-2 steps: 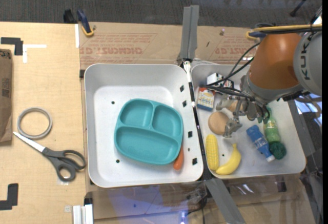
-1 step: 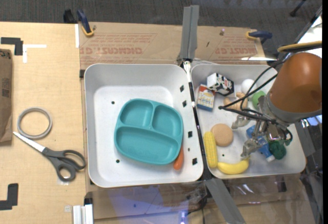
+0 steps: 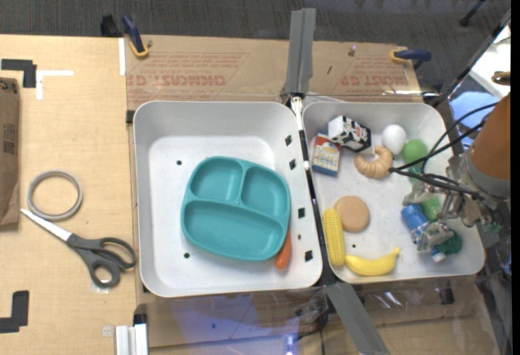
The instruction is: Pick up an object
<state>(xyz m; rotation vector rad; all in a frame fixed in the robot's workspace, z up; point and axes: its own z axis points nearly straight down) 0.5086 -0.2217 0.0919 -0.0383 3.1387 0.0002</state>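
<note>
Gripper [image 3: 436, 233] low in the right bin [image 3: 439, 111], over clutter at its right edge.

Whether the gripper is apart or together I cannot tell; cables and its own body hide it, and nothing is seen held. It sits among a blue thing [image 3: 413, 218] and a dark green thing [image 3: 449, 244] near the bin's front right corner. In the same bin lie a banana [image 3: 372, 263] along the front edge, a corn cob [image 3: 332, 237] by the left wall, a round cookie [image 3: 353, 214], a croissant [image 3: 375, 163], a white egg [image 3: 393, 136], a green ball [image 3: 414, 151] and a small carton [image 3: 326, 157]. The left bin [image 3: 154, 183] holds a teal tray [image 3: 236, 209] with a carrot [image 3: 283, 253] at its front right corner. Scissors [image 3: 85, 247] and a tape roll [image 3: 54, 194] lie near the surface's left edge.
</note>
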